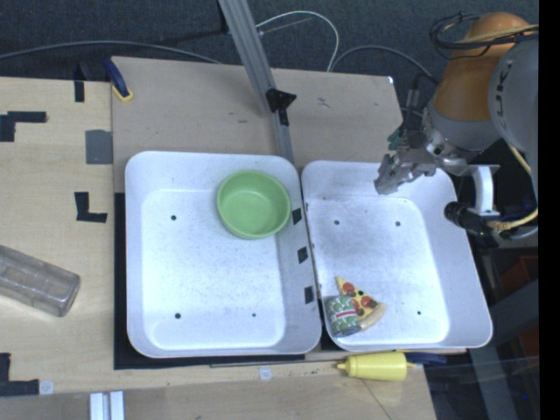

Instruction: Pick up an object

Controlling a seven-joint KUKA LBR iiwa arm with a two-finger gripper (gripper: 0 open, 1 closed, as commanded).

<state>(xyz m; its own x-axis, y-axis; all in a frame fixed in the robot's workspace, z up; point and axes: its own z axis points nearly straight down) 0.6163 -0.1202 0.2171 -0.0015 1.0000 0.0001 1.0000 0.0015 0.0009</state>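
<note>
A green bowl (254, 204) sits upright in the left bin (157, 261), near its back right corner. A toy pizza slice (360, 303) lies in the right bin (437, 269) at the front left, next to a small printed packet (343, 315). My gripper (389, 180) hangs over the back edge of the right bin, well behind the pizza slice and to the right of the bowl. I see nothing between its tips.
A yellow squeeze bottle (378, 367) lies on the bench just in front of the right bin. A clear plastic cylinder (35, 280) rests at the far left. A grey metal post (254, 51) rises behind the bins.
</note>
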